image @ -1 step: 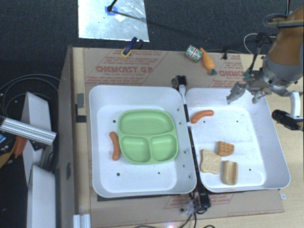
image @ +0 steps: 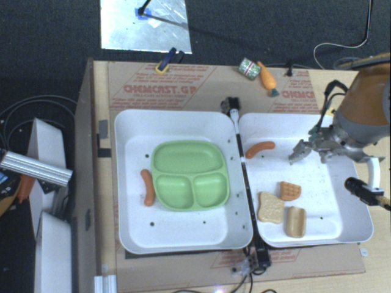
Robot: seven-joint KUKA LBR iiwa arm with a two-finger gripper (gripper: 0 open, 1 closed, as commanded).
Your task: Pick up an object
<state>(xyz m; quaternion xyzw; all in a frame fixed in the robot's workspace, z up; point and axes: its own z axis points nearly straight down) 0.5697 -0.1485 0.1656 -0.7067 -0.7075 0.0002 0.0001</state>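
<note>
Gleaming metal gripper (image: 303, 151), smooth sausage (image: 260, 148)

Arm reaching in from the right, tool low and leftward.

The arm (image: 366, 102) enters at the right edge, its orange band showing broad above the grey wrist (image: 351, 133). From the wrist the tool (image: 299, 154) stretches out to the left and slightly down, a dark metal assembly with cables looping over its top. Its tip is a small grey point; nothing shows between the fingers, and their spacing is too small to make out.
</note>
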